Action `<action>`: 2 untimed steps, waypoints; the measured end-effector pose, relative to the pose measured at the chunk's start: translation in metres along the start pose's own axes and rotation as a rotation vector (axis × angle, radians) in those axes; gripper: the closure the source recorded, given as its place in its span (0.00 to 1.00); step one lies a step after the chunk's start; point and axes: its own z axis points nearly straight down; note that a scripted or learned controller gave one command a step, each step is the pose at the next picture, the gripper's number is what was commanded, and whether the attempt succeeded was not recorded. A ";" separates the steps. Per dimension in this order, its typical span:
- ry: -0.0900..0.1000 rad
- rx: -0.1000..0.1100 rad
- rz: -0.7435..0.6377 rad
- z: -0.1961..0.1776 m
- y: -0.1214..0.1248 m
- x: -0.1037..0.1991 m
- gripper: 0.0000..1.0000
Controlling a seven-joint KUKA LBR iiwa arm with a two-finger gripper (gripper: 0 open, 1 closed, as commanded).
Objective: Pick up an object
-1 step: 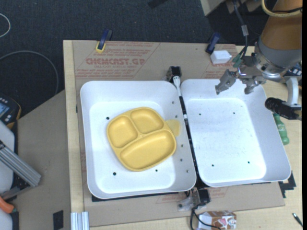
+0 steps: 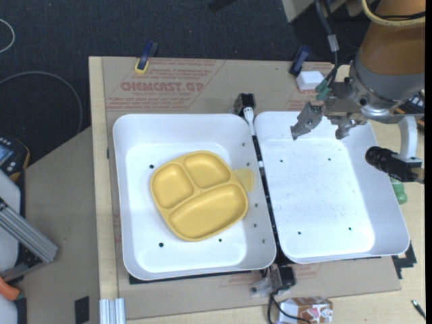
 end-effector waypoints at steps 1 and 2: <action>0.000 -0.011 -0.002 -0.128 -0.048 0.053 0.00; 0.000 -0.006 -0.001 -0.188 -0.080 0.107 0.00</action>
